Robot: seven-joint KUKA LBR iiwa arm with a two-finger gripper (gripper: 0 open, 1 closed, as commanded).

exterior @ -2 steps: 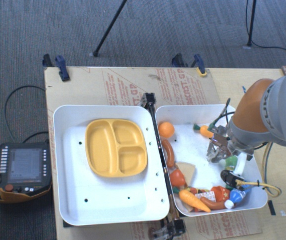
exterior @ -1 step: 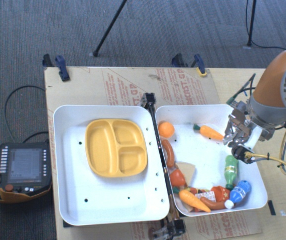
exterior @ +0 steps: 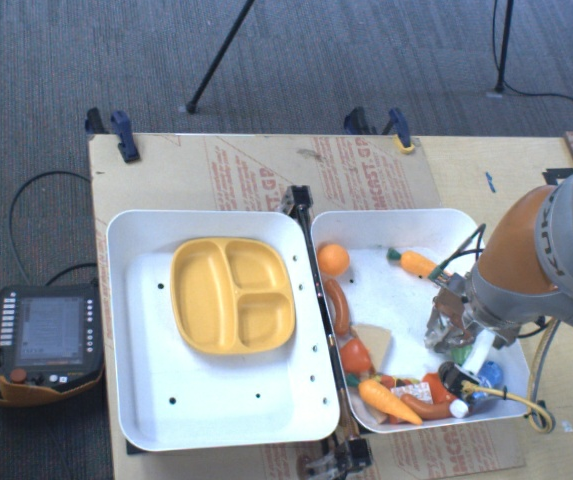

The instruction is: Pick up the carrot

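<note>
Two orange carrots (exterior: 390,401) (exterior: 414,262), green-tipped, lie in the right bin (exterior: 386,218).

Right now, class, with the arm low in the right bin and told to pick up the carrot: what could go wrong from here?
1. Two carrots lie in the right bin: a small carrot near the back and a larger carrot at the front, so the target is ambiguous.
2. The larger carrot lies against crowded toys, including a tomato; a grasp could catch a neighbour.
3. The gripper hovers between both carrots, over neither.
</note>
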